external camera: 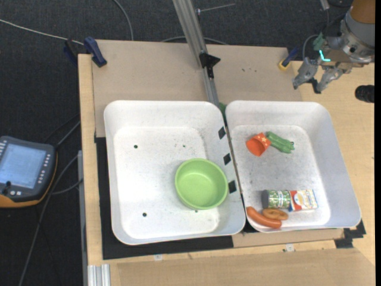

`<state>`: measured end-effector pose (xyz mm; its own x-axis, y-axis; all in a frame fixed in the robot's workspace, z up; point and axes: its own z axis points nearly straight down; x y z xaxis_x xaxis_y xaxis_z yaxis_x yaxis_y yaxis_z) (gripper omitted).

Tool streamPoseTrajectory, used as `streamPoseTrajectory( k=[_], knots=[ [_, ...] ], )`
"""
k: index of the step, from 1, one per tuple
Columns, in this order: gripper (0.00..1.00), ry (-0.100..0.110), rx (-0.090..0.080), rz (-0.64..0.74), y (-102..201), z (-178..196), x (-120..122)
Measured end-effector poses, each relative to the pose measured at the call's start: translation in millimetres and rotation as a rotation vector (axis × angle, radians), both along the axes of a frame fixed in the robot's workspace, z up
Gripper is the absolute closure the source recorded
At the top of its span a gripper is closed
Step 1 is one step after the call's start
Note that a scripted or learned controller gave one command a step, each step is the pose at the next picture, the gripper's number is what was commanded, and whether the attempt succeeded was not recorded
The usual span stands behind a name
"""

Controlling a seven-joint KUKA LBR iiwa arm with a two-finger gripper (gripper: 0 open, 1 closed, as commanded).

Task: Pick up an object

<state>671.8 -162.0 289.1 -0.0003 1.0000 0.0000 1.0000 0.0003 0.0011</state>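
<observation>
My gripper (pixel 309 81) hangs open above the bench just beyond the far right corner of the right bin (pixel 333 154), with nothing between its fingers. In that bin lie an orange carrot-like toy with a green top (pixel 269 143), a small carton with green and red print (pixel 290 199) and a hot dog (pixel 264 217) at the front edge. A green bowl (pixel 201 183) stands in the left bin (pixel 143 177) near its front right corner.
A metal pole (pixel 193 31) slants up from between the bins at the back. Blue clamps (pixel 95 51) hold the board's far corners. A handheld pendant (pixel 24 170) lies off the bench at the left.
</observation>
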Motion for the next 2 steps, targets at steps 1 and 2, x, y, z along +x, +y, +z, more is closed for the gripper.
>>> streamPoseTrajectory(
  k=[1,2],
  knots=[
    [0.00,0.000,0.000,0.000,0.0,-0.1,0.0],
    [0.00,0.005,0.001,0.000,8.9,-57.9,1.8]
  ],
)
